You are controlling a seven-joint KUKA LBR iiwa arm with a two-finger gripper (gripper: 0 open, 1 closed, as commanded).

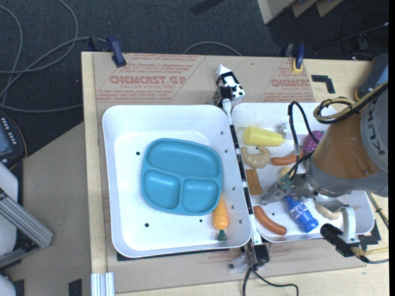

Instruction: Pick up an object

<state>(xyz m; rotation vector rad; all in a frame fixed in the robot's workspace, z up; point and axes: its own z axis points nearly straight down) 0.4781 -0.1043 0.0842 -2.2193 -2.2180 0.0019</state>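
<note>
My gripper [281, 192] hangs low in the right bin [271, 111], at the end of the grey and orange arm that covers the bin's right half. Just below and to its right lies a blue bottle [301, 214], very close to it; whether they touch is unclear. A red hot dog [270, 221] lies at the bin's front left. A brown block [252, 180] lies left of the gripper. Farther back are a tan shrimp-like piece [256, 158], a small red sausage [283, 160], a yellow piece [262, 136] and a purple piece [310, 142].
The left bin [117, 165] holds a blue divided plate [181, 176] and an orange carrot [220, 217] by its front right corner. A black and white clip [229, 86] sits at the back where the bins meet. A cable [296, 113] loops off the arm.
</note>
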